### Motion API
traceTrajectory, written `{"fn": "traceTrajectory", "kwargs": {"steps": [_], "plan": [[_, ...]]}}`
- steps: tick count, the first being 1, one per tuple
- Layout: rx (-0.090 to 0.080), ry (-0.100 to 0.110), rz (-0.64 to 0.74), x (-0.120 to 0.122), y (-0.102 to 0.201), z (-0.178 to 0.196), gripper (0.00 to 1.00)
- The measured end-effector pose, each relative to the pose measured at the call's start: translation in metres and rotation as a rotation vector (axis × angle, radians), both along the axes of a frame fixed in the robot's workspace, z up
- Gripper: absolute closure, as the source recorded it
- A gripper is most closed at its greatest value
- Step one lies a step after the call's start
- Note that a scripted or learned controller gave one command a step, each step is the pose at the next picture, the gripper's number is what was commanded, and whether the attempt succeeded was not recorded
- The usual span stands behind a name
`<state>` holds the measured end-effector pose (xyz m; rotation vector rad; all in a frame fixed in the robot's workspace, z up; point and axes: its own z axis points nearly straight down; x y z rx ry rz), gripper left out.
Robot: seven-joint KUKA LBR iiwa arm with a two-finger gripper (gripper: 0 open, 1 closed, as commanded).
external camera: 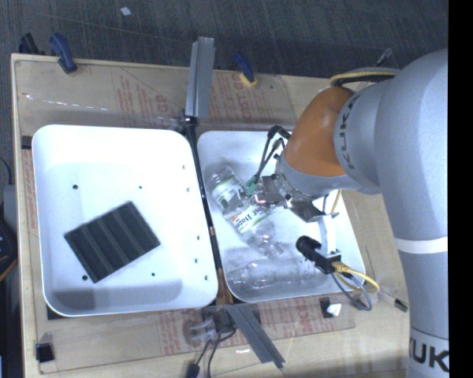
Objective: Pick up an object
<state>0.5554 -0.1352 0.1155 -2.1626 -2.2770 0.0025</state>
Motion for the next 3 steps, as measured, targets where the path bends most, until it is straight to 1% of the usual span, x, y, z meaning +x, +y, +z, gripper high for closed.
{"fn": "traceTrajectory", "kwargs": {"steps": [1,2,3], "plan": [[-0.016,-0.008,-0.023,0.030,0.025,-0.020,0.00],[-0.010,-0.006,-0.018,0.030,0.029,-0.010,1.00],[0.005,0.022,0.084,0.094,0.025,0.055,1.00]]}}
